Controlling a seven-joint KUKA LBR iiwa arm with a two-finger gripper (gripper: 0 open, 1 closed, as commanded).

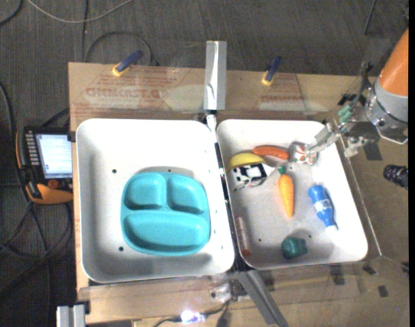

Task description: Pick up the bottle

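- Where the arm reaches in at the upper right of the frame, the gripper (315, 144) hangs over the upper right part of the right bin (357, 247); whether it is spread or closed cannot be told, since its tip is small and blurred against the clutter beneath it.
- Nothing can be made out between its tips, and a small red-and-white object (301, 155) lies just beneath them, too small to name.
- Just left of that spot lies an orange-red sausage-shaped toy (270, 152), with a yellow banana (245, 160) touching its left end and a black-and-white toy (249, 174) just below the banana.
- Below the gripper, a carrot (286, 193) lies lengthwise with its green top pointing up the frame.
- Right of the carrot, the bottle (321, 206) lies on its side on the bin floor, blue with a white cap end toward the lower right, apart from the gripper.
- Near the bin's lower edge sits a dark green lump (294, 247).
- Filling the left centre, the left bin (98, 182) holds a teal divided plate (166, 213) with three compartments.
- At the far left edge, a tablet with an orange frame (47, 159) rests on the floor.
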